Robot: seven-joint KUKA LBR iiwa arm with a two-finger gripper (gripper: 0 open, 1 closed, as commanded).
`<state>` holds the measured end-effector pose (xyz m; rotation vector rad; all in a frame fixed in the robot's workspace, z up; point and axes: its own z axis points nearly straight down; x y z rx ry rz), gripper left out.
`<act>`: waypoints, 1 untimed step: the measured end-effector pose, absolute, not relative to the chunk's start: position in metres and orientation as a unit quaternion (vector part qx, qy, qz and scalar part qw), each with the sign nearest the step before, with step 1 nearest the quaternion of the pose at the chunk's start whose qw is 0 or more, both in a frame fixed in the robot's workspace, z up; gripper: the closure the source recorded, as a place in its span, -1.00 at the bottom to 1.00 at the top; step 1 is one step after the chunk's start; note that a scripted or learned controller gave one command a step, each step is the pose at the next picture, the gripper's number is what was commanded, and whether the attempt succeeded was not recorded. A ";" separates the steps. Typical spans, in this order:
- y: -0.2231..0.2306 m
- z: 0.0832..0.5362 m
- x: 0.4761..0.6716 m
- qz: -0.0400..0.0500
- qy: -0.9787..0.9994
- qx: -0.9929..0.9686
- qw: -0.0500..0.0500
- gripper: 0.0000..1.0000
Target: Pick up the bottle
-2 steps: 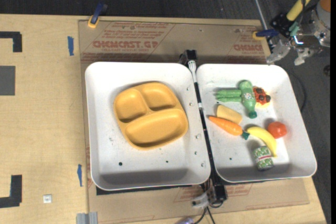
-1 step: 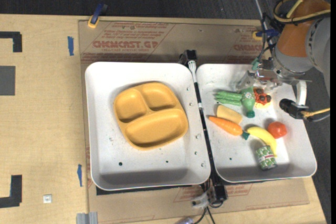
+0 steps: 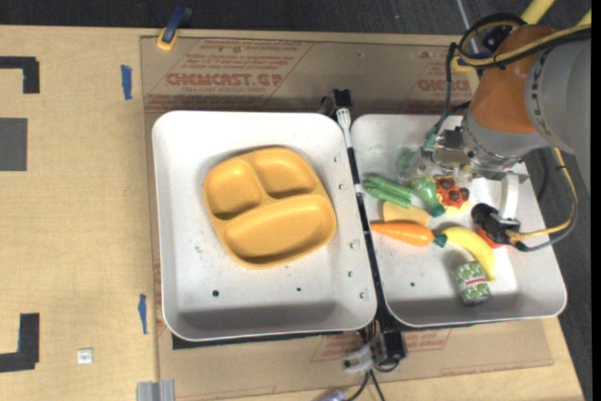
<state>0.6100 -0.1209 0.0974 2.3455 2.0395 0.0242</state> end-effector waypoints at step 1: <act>-0.123 0.109 0.611 0.008 0.655 0.755 0.019 1.00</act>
